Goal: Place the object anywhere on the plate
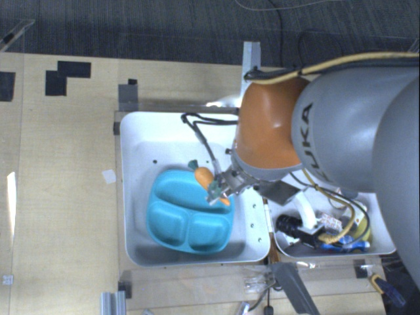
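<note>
Carrot (205,175) at tool (216,194) tip, over blue plate (187,212) rim.

Grey arm (354,130) reaching in from the right, orange band — gripper (218,192) angled down-left

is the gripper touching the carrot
Cannot tell. In the camera view the gripper overlaps the carrot at the blue plate's upper right rim, but the slanted look down shows no plain contact or gap.

Two shallow white bins (131,176) sit side by side on the bench; one blue divided plastic plate (187,218) and one orange toy carrot (205,175) occupy the left.
</note>
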`<action>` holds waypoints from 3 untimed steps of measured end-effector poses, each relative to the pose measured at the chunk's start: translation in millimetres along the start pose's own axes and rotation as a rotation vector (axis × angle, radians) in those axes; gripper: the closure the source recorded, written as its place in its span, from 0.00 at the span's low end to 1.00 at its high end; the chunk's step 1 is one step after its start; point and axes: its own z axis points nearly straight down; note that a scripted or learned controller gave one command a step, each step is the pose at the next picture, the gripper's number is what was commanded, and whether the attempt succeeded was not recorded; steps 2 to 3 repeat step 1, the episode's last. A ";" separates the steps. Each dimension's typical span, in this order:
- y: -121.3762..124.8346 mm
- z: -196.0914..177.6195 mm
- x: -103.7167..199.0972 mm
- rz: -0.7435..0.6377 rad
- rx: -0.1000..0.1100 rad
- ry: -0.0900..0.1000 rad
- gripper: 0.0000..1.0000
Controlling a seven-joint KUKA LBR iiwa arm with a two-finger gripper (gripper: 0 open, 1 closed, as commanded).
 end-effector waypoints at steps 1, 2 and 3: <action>0.0 0.0 -0.2 0.000 0.000 0.000 0.00; 0.0 0.0 -0.2 0.000 0.000 0.000 0.00; 0.0 0.0 -0.2 0.000 0.000 0.000 0.00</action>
